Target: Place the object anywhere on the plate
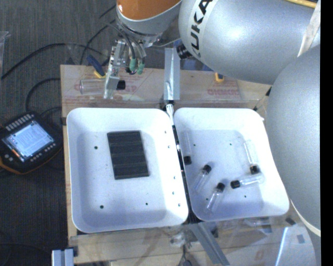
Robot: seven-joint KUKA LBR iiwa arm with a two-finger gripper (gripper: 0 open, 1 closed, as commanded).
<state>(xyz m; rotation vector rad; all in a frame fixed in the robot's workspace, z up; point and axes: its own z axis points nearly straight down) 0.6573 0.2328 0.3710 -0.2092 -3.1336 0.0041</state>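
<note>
Robotics lab bench. A wooden board (151, 93) carries two white bins (78, 156) side by side; the right one holds small clear vials with black caps (202, 176). Left of the bins, on dark carpet, lies what looks like a teach pendant (27, 141), screen lit. Loose cables (62, 48) run behind the bins.

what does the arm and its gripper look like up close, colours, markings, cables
The arm is made of big rounded silver-grey shells with part of the black KUKA lettering on one, and an orange band above the wrist. The gripper is slim pale metal with a small black block on its side, and green and other thin cables hang at the wrist.
</note>
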